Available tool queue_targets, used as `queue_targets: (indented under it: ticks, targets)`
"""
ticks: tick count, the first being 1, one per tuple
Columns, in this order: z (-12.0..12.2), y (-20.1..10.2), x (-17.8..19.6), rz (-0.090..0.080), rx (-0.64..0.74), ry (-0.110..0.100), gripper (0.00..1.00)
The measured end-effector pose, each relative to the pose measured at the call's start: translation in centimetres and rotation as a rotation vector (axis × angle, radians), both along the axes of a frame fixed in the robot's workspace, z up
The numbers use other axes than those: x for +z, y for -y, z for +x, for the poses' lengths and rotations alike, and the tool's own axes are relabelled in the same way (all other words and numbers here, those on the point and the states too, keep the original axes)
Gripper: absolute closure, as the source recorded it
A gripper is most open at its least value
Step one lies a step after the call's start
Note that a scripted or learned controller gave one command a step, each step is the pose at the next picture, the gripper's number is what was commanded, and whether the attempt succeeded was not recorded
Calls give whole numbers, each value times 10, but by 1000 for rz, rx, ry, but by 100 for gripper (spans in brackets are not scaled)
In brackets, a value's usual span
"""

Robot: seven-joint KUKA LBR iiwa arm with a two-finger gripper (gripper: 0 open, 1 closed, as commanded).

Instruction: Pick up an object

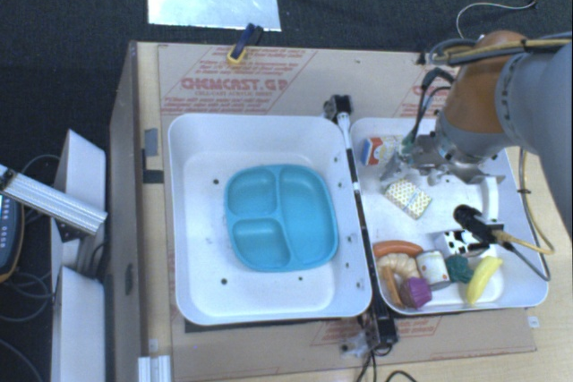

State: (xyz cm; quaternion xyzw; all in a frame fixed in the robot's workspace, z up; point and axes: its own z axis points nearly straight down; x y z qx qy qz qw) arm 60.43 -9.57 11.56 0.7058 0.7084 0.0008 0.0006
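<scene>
The gripper (pixel 400 164) hangs low in the right bin (pixel 528 282), between a small carton (pixel 373 148) and a checkered block (pixel 407 199); whether it is spread or pinched I cannot tell. Sitting between two things, it may close on neither, or nudge the block aside.

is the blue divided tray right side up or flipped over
Right side up. The blue tray lies flat in the left bin, and its three compartments show as open hollows with raised dividers between them, nothing in them.
</scene>
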Motion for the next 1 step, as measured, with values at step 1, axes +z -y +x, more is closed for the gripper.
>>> queue_targets:
  ticks: [1]
  targets:
    - [12, -11, -32, 0, 0, -1, 0]
